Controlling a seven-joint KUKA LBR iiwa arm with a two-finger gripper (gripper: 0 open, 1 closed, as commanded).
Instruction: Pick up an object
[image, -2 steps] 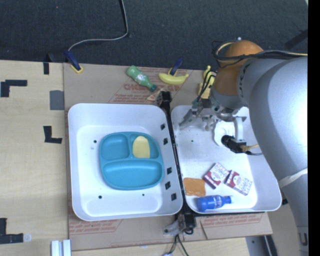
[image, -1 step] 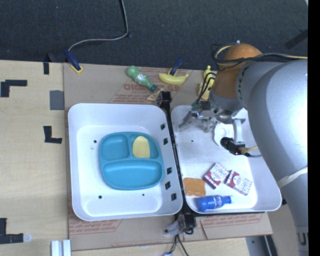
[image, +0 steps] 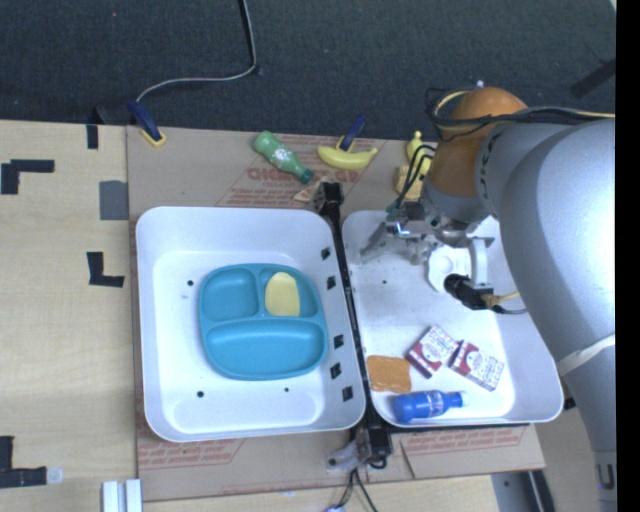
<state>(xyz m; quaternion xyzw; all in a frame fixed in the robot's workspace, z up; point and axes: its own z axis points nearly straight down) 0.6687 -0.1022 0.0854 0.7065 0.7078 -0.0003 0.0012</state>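
My gripper (image: 393, 246) hangs over the upper left part of the right bin (image: 385, 300), its fingers spread and nothing between them. Lower in that bin lie a brown toast-like piece (image: 389, 374), a blue bottle (image: 425, 405) on its side, and two small red-and-white cartons (image: 432, 349) (image: 478, 366). All of these sit well below the gripper, apart from it. In the left bin (image: 165, 250) rests a blue divided plate (image: 262, 322) with a yellow piece (image: 282, 294) in its upper right compartment.
Behind the bins on the cardboard lie a green bottle (image: 280, 155), a yellow banana (image: 346, 156) and a small yellow item (image: 410, 170) partly behind the arm. The grey arm (image: 560, 220) covers the right bin's right side. A black divider (image: 338, 290) separates the bins.
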